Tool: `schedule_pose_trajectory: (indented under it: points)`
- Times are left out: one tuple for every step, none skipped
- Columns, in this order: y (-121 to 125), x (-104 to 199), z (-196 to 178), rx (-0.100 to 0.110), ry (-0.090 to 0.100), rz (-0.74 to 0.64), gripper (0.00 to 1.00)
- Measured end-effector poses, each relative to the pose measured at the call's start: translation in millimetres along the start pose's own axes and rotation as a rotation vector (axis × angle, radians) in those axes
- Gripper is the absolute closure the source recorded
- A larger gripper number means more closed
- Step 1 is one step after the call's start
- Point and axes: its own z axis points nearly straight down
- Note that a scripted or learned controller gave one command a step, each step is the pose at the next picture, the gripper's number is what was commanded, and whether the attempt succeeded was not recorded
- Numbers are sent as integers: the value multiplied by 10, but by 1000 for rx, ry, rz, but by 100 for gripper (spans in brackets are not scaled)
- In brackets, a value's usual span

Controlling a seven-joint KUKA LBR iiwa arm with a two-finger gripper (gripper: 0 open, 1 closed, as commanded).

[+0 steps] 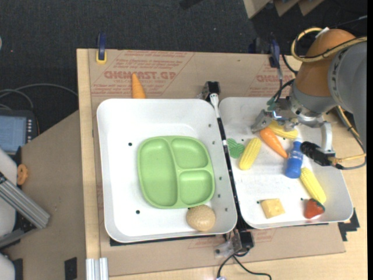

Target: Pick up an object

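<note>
Sitting nearest, at six o'clock of the left bin [111, 156], is a tan round potato [201, 217], touching the green divided plate [175, 171]. In the right bin [344, 206], a cracker [271, 207] and red pepper [313, 209] lie along the near edge; further in lie a corn cob [313, 184], blue bottle [294, 161] and second corn cob [250, 153]. At twelve o'clock, the gripper [278, 118] hangs above the orange carrot [273, 142]; whether it is open, I cannot tell.
</note>
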Motion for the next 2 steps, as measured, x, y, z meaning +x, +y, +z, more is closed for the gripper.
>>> schedule_pose_trajectory:
  points:
    - [-266,274,97,20,13,-1,0]
    - [-254,258,-5,16,11,2,100]
